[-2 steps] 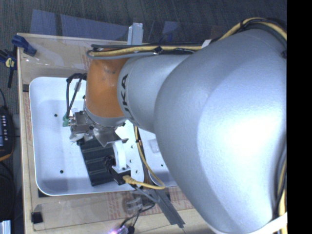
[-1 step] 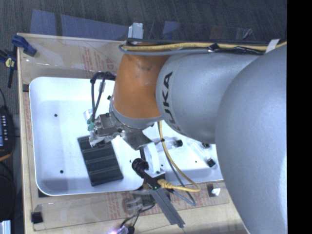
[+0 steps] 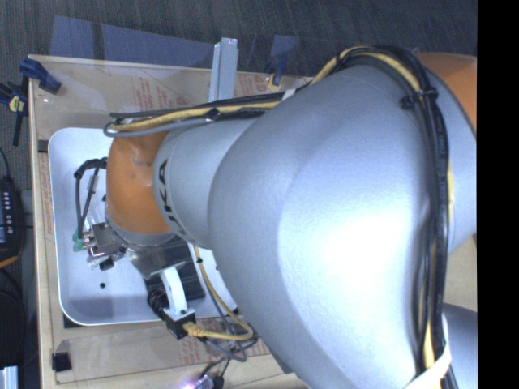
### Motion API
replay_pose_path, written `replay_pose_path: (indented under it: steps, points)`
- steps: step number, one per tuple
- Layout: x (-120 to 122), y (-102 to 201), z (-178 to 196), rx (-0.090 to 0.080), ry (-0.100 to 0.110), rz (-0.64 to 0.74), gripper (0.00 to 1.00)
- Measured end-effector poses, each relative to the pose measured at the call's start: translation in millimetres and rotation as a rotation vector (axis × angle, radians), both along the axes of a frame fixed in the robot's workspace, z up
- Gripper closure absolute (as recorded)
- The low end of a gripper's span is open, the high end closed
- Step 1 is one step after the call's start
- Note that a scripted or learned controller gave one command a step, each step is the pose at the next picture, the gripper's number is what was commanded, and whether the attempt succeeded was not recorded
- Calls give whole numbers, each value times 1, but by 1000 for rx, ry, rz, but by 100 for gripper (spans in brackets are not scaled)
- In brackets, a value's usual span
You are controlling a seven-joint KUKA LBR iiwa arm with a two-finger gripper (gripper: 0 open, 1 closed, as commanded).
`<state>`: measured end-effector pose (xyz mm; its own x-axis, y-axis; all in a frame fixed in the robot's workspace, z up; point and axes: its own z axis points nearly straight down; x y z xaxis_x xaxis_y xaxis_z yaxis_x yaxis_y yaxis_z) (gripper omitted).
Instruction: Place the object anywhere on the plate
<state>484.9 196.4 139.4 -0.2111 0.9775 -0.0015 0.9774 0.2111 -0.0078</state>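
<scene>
1. Dark carpet-like floor lay beyond a wooden bench (image 3: 122,355), with blue clamps (image 3: 36,75) at its far left corner.
2. A shallow white bin (image 3: 65,217) sat on the bench at the left; its left and near parts were visible.
3. The grey arm (image 3: 324,217) reached in from the right and covered most of the bench; its orange band (image 3: 134,189) hung over the bin.
4. The gripper (image 3: 101,254) sat low over the bin's left part, amid cables and fittings; whether it was open or closed could not be told.
5. A small dark speck (image 3: 103,286) lay on the bin floor just near the gripper; neither the object nor the plate could be made out.
</scene>
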Motion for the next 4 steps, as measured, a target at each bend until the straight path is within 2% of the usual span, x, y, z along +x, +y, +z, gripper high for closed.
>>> replay_pose_path:
  steps: [1, 2, 3, 4]
  points:
    - [-9, -75, 7, 3, -1, 137, 100]
    - [16, 0, 1, 1, -4, -200, 100]
    - [-8, -46, 76, 4, -7, 181, 100]
    - [47, 14, -24, 1, -2, -91, 100]
